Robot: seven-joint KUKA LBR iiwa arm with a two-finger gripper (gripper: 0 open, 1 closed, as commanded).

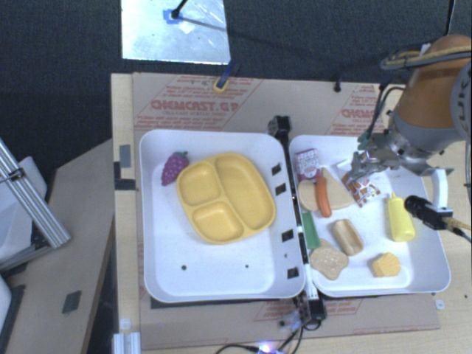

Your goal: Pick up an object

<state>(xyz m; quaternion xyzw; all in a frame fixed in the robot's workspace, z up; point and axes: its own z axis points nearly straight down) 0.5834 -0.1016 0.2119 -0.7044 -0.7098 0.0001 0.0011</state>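
Note:
My gripper (361,169) hangs low over the upper middle of the right bin (435,271), directly above a small red-and-white packet (364,192). The packet lies just below the gripper tip, and contact between them cannot be made out. Left of it an orange sausage (324,196) rests on a pale bread slice (338,195). A yellow mustard bottle (400,218) stands to the packet's lower right. A purple-and-white packet (307,162) lies at the bin's upper left.
The right bin also holds a hot dog bun (347,236), a toast piece (328,262), a cheese cube (386,265) and a green strip (310,231). The left bin (169,271) holds a yellow divided plate (223,196) and purple grapes (174,167).

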